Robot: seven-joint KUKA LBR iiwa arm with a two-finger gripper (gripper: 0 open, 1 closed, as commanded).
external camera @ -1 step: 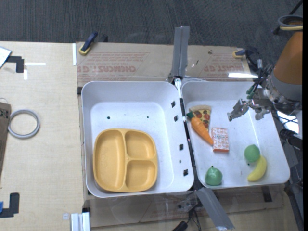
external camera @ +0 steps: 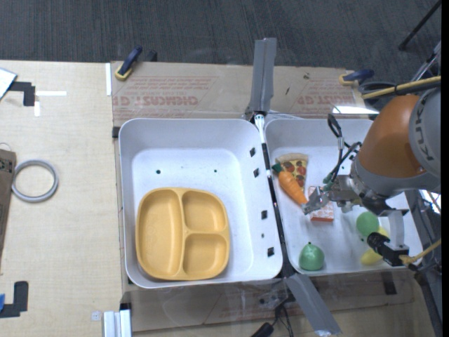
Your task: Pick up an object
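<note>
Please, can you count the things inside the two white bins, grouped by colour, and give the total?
Yellow: 2, the divided plate in the left bin and a small piece in the right bin
Green: 2, round fruits
Orange: 1, carrot
Mixed: 2, pizza slice, red-white item
Total: 7

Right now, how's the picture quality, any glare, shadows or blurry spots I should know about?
Camera view: lighting is even and soft, with no harsh glare on the white bins; the yellow divided plate is sharp, with faint shading in its compartments; the arm casts a soft shadow over the right bin; the hand and the small items near it look slightly soft, so fine detail there is hard to read.
</note>
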